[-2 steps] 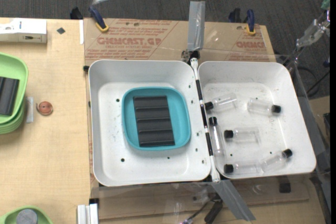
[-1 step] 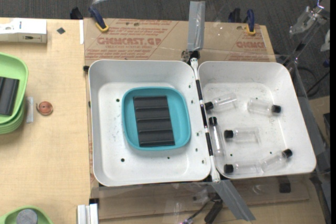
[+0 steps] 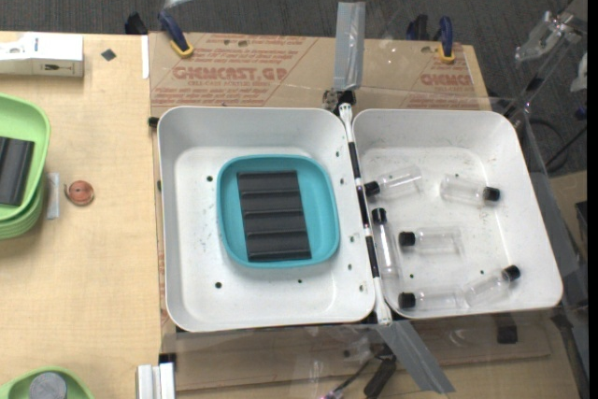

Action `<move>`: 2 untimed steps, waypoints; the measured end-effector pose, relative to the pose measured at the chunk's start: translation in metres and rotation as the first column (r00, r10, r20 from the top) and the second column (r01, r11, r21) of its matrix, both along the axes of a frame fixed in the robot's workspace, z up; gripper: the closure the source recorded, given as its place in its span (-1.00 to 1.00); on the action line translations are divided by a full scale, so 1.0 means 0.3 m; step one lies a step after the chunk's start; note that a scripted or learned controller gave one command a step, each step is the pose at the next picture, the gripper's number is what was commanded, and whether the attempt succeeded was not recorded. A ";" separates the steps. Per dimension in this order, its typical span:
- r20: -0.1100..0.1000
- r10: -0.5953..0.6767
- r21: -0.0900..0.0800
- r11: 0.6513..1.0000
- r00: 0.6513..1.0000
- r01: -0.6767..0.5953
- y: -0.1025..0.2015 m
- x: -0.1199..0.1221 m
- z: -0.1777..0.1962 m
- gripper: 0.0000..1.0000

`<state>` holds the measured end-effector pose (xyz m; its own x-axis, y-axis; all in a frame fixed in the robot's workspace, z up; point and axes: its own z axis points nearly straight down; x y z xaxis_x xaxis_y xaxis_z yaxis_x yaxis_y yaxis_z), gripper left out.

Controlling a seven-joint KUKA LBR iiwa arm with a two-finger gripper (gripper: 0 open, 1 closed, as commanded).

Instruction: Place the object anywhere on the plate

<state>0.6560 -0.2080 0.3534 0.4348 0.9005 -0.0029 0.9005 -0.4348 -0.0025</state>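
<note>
A teal square plate lies in the middle of the left white bin. A black ridged insert rests on the plate. The right white bin holds several clear plastic vials with black caps. One vial lies near the divider at the upper left, another vial at the upper right, and a third vial in the middle. More vials lie along the divider and the front wall.
On the wooden bench to the left sit a green dish holding a dark block, a small orange disc and a white box. Cardboard with clamps lies behind the bins. Metal stand parts rise at the far right.
</note>
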 end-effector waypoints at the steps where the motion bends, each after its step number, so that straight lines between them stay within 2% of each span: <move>1: 0.000 0.000 0.000 1.000 1.000 0.000 0.000 0.000 0.000 -1.00; 2: -0.001 -0.052 0.000 0.999 0.999 0.052 0.013 0.009 -0.143 -1.00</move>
